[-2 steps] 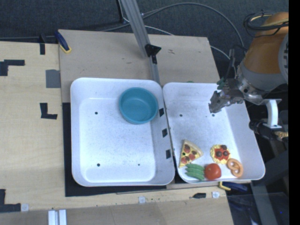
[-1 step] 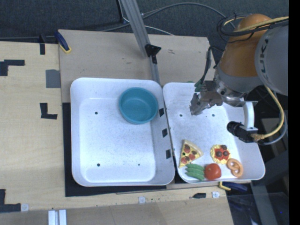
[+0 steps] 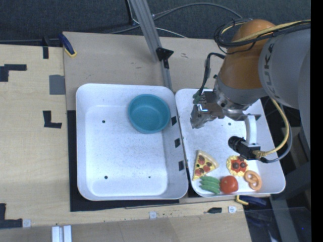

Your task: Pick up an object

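Observation:
My gripper [image 3: 198, 121] hangs over the upper left part of the right bin [image 3: 187, 135], with nothing seen between its fingers. Toy food lies at that bin's near end: a pizza slice [image 3: 203, 164], a green pea pod [image 3: 210, 185], a red tomato [image 3: 229, 184], a small round pizza [image 3: 236, 165] and a pretzel [image 3: 253, 180]. The gripper stands well above and behind the pizza slice. A blue bowl [image 3: 148, 113] sits in the far right corner of the left bin [image 3: 96, 150].
A slanted metal pole [image 3: 151, 32] crosses the bench behind the bins. The grey arm with its orange band [image 3: 247, 59] covers the right bin's far right side. Black tape marks [image 3: 50, 119] lie on the bench at the left.

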`<state>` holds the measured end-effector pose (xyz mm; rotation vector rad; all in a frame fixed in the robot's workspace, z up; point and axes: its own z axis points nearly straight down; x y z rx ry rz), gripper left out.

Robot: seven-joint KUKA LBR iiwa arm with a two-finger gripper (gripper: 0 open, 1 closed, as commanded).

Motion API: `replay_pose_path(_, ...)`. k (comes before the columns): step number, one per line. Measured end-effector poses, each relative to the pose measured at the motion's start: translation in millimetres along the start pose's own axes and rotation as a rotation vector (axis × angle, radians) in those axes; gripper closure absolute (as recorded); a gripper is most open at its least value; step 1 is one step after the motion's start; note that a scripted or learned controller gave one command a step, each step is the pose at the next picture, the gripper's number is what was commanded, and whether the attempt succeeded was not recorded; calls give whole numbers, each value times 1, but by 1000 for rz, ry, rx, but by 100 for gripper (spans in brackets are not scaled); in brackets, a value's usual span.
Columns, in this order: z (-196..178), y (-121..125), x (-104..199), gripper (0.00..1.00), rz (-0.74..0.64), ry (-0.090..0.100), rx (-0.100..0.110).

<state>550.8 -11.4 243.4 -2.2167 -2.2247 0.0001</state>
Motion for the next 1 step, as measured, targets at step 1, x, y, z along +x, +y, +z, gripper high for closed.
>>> replay_pose_path(1, 15, -2, 55, 100, -1, 0, 1)
